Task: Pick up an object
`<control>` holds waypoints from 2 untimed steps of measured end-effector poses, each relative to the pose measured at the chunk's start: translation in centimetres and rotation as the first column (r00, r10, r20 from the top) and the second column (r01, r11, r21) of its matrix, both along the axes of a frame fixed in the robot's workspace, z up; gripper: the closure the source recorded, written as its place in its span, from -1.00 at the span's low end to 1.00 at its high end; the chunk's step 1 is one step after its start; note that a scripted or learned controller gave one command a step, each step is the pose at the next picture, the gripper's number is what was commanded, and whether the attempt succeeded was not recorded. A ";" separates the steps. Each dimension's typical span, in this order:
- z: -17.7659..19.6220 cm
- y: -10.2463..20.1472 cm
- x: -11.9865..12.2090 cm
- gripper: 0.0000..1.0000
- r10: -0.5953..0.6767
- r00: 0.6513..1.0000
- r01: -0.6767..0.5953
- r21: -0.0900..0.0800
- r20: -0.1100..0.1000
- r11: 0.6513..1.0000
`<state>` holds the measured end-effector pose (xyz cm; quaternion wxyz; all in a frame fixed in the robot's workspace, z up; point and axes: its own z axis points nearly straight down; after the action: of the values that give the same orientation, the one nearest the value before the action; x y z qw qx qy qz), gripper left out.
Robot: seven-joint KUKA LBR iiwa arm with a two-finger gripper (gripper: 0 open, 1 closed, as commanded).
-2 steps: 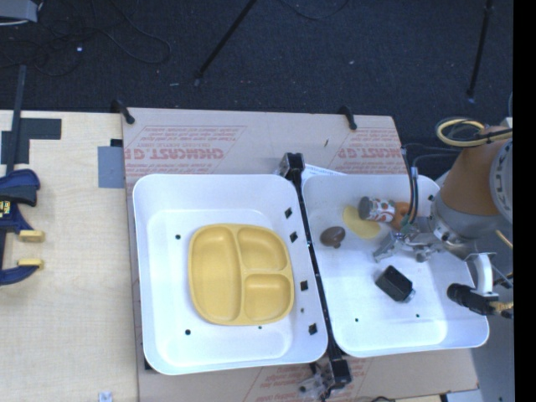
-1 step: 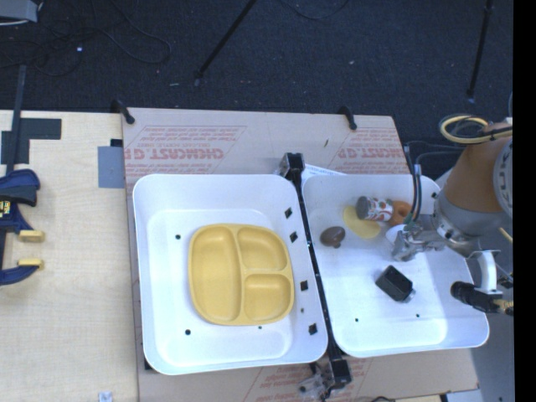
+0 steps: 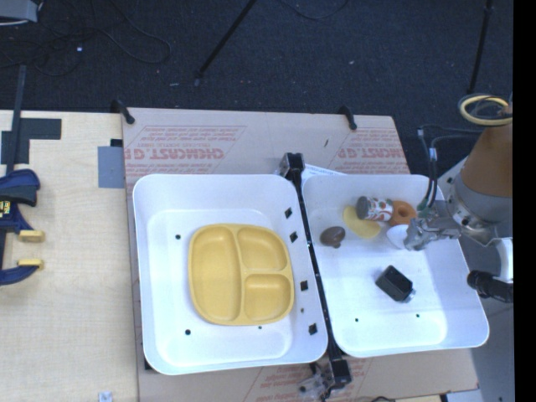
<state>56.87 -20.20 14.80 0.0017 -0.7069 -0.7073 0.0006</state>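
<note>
Mirrored "CHEMCAST" lettering on cardboard sheet (image 3: 188, 145)

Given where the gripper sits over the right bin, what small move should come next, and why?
Probably a short lowering toward the small white object. The gripper sits right beside it in the right bin, nearer than the black block or brown object.

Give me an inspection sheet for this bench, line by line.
Surface: two white bins, left bin and right bin, on cardboard.
Job's things: right bin holds a black block, brown lump, yellow piece, small can and orange piece.
Clutter: yellow divided plate in left bin.
Grippers: claw low over right bin's far side, holding nothing visible.
Cables: black leads on the floor.
Surroundings: blue clamp at left.
</note>
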 end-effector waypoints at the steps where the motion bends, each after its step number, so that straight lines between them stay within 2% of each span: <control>1: 5.9 0.2 0.1 1.00 0.002 1.000 -0.002 -0.001 0.002 1.000; 2: 10.0 0.7 0.4 1.00 0.003 1.000 -0.003 -0.001 0.001 1.000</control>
<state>57.23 -19.52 24.77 0.0012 -0.7060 -0.7082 0.0007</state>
